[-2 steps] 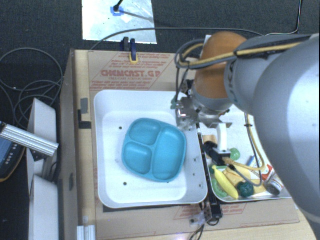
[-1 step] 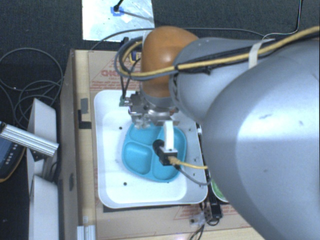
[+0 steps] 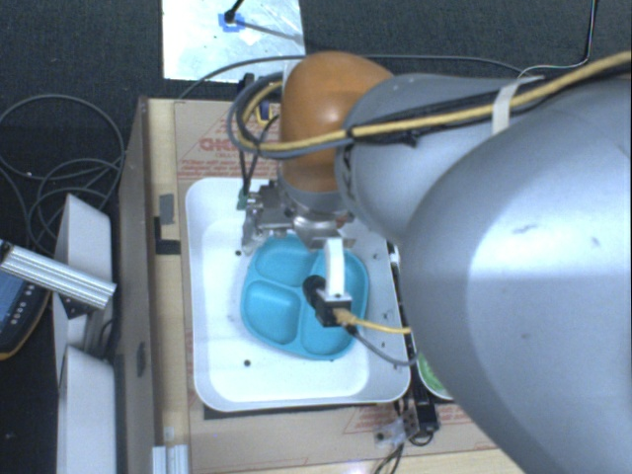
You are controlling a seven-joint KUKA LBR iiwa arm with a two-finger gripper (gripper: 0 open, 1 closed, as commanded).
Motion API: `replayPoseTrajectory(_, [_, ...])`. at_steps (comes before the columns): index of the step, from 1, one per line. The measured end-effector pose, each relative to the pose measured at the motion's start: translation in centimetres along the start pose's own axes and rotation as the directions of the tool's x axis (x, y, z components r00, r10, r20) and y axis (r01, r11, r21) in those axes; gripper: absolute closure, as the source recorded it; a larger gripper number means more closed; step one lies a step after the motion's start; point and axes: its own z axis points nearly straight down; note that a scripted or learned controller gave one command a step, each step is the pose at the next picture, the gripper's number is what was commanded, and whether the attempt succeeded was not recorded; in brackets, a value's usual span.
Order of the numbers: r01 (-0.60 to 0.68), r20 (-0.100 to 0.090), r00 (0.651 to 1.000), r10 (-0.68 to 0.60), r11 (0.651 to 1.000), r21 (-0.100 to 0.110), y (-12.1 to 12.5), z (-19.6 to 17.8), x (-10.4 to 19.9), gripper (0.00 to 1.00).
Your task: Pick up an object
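A light blue divided plate [image 3: 279, 299] lies in the left white bin [image 3: 222, 363], near the bin's middle and right side. My gripper [image 3: 261, 221] hangs over the plate's far left edge, low and close to it. The orange-banded wrist [image 3: 321, 117] and the grey arm cover the gripper from above, so I cannot see whether it touches the plate. Nothing can be seen held in it.
A green object [image 3: 432, 375] peeks out under the arm where the right bin lies; the arm hides most of that bin. Cardboard [image 3: 212, 141] borders the left bin's far side. Cables and a metal rail [image 3: 54, 270] lie off the bench to the left.
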Motion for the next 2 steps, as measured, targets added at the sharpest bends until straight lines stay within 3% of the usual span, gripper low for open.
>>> replayPoseTrajectory(1, [0.001, 0.000, 1.000, -0.001, 1.000, 0.002, -0.2, 4.1, 2.5, 0.00])
replayPoseTrajectory(2, [-0.002, -0.003, 1.000, 0.002, 1.000, -0.003, -6.3, 10.6, 2.3, 0.00])
